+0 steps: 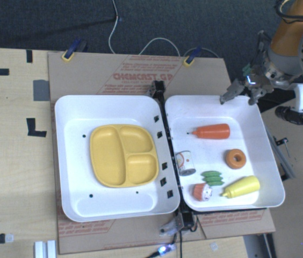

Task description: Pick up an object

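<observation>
Cardboard sheet under both bins, printed in red with what reads as "CHEMCAST GP". Left bin holding a yellow divided plate near its middle. Right bin, touching the left bin along a black hinge line, holding six small things.

Arm reaching in above the right bin's upper right corner, orange band uppermost, grey wrist tilted down toward that corner. Gripper just over the right bin's upper rim, fingers spread apart, nothing between them.

Inside the right bin, largest first: orange ketchup-style bottle lying on its side in the upper half, cap toward the left bin. Yellow mustard bottle lying tilted near the lower rim. Orange doughnut between the two bottles, toward the right wall. Small can with a pale label, writing too small to read, close to the hinge line. Red and white piece just left of the mustard bottle. Green pea pod just above that piece, near the mustard bottle's tip.

All six well apart from the gripper.
</observation>
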`<state>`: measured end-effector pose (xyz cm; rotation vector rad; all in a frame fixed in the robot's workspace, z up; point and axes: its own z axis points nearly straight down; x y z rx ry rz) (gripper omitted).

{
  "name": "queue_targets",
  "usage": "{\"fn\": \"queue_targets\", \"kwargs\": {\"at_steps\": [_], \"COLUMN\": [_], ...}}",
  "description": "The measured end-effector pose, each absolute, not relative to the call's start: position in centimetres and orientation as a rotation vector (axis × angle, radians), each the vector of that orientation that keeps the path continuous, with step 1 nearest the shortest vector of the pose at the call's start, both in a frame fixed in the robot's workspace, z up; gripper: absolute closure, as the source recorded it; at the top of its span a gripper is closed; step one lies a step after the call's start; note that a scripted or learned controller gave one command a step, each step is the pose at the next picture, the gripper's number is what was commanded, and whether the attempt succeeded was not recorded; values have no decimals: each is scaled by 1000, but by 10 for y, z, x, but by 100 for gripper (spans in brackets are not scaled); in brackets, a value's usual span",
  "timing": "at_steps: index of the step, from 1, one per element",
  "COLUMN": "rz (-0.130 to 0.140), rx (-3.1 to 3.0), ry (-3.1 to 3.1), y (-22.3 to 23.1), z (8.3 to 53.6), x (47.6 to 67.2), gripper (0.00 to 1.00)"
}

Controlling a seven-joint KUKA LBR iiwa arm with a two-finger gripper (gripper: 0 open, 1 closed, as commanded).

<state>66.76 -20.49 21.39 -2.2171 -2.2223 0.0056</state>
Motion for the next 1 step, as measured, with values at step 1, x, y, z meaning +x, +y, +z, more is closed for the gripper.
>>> {"fn": "queue_targets", "kwargs": {"at_steps": [1], "rz": [4], "rx": [-2220], "ry": [-2223], "y": [-204], "z": [171], "x": [661], "gripper": [0]}}
